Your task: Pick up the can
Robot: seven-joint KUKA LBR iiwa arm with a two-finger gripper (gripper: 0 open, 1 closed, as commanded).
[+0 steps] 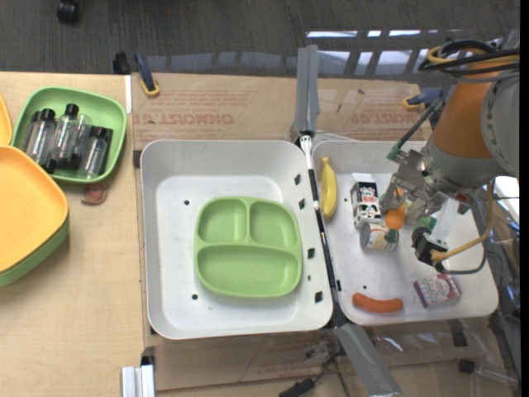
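Right bin (pixel 488 300): can (pixel 378 236) lies on its side mid-bin, white carton (pixel 364 201) touching it on the far side. Small orange piece (pixel 396 217) just right of both. Banana (pixel 328 187) along the left wall, sausage (pixel 378 304) near edge, pink packet (pixel 436 289) at near right.

Claw (pixel 407 198) low over the bin, just right of carton and can. Cannot tell how it is set; wrist and cables mask it. Nothing seen held.

Left bin (pixel 157 222): green tray (pixel 248 249).

Risks, as judged:
- Can on its side may roll off under a closing claw.
- Carton touching it: a grab could catch both, or only the carton.
- Orange piece may get nudged or pinched.
- Loose cable near the claw could drag things.
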